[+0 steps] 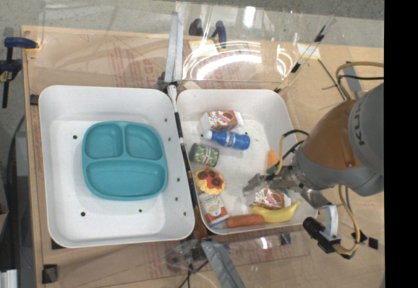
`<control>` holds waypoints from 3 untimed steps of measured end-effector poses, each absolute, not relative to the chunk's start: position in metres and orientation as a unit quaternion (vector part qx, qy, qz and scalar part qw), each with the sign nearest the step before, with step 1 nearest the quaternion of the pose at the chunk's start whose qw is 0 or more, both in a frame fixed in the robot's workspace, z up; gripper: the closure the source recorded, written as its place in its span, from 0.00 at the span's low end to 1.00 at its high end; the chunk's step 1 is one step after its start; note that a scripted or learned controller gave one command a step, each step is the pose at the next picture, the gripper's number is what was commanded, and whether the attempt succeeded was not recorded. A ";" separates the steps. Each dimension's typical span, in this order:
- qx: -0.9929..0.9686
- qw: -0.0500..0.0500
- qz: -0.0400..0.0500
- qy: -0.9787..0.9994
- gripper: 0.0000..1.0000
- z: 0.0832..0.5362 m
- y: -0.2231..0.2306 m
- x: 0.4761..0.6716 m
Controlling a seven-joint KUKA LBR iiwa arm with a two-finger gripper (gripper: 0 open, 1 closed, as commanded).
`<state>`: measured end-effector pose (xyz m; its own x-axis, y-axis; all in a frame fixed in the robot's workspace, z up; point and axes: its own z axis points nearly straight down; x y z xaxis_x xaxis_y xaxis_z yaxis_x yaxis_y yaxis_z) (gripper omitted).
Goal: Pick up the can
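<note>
Hovering low over right bin [277,105], gripper [258,183] sitting among banana [279,213] and packet [270,198]; jaw state not readable. Can [204,155] lying well left, past pizza toy [210,181], needing leftward travel, centring before descent.

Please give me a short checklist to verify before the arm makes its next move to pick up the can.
1. Can visible and unobstructed from above: ok, it lies on its side at the right bin's left wall.
2. Gripper over the can: not ok, it is by the packet and banana.
3. Gripper free of load: cannot tell.
4. Room around the can: not ok, the wall, bottle and pizza toy lie close.
5. Path to the can: ok, open bin floor lies between.
</note>
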<state>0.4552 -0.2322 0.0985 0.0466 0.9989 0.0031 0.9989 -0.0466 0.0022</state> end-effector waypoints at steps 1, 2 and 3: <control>-0.723 0.000 -0.003 -0.691 1.00 0.109 -0.233 0.456; -0.834 0.000 0.000 -0.552 1.00 0.229 -0.199 0.453; -0.834 0.001 0.000 -0.551 0.00 0.229 -0.199 0.453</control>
<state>0.4533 -0.1990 0.2286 0.3922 0.9199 0.0012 0.9199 -0.3922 -0.0014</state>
